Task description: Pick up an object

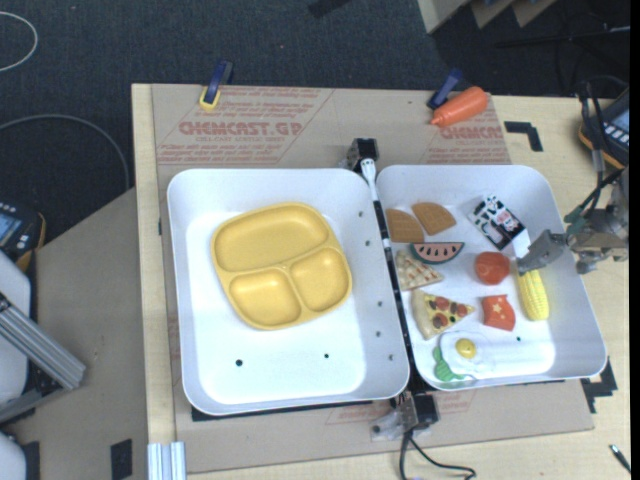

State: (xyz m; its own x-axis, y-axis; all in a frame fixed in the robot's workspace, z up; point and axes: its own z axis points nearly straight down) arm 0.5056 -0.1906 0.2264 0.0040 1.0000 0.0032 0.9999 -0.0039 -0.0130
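Across the cardboard sheet [300, 128] that covers the tabletop [110, 298], red print reads "CHEMCAST GP", once above the left bin and again, fainter and partly hidden, above the right one. A black-and-white carton [497, 221] in the right bin [570, 343] carries markings too small to read.

The claw [535, 251] reaches in from the right and hangs over the right bin's right half, its grey tip just above the yellow corn cob [533, 294] and just right of the red tomato [490, 267]. Whether it is spread or closed cannot be told from this angle, and nothing can be seen gripped in it.

The toys it could pick lie packed together in that bin. Nearest the claw are the tomato, the corn cob and the carton, which sits up and to its left. Below the tomato lies a red strawberry-like piece [499, 312], touching or nearly touching the corn. Farther left are two brown bread-like pieces [420, 221], a watermelon slice [439, 252], a sandwich wedge [413, 270] and a pizza slice [441, 313]. A fried egg on a green leaf [458, 356] rests near the bin's front edge.

The left bin [200, 368] holds a yellow divided plate [280, 265] with three compartments. An orange carrot [460, 106] lies on the cardboard beyond the right bin, next to a dark clamp. A blue-and-yellow clamp [213, 86] sits at the cardboard's far left edge.
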